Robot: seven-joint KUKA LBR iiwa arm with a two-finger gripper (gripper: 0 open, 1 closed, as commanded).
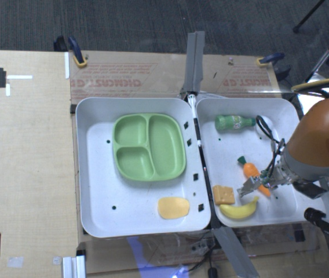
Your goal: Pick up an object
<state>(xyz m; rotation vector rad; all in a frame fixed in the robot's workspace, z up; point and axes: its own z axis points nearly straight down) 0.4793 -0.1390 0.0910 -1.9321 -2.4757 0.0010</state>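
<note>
Overhead slanted view of a table carrying two shallow white bins. The grey arm with its orange band enters from the right and bends down into the right bin. Its claw sits low over the bin floor, beside the lower end of a carrot and just above a banana. Whether the claw is open, closed or gripping anything cannot be told; its tips are small and merge with the carrot.

Right bin: a green bottle lies on its side near the far wall; a black loop of cable lies just beside its cap. The carrot lies mid-floor. A square cracker-like piece rests near the left wall, touching or almost touching the banana, which curves along the near wall.

Left bin: a green plate with three compartments lies flat toward the far side; a pale yellow oval piece lies near the near wall, well apart from the plate.

The bins meet along a central divider. Bare floor shows in the left bin's near-left corner and in the right bin between bottle and carrot.
</note>
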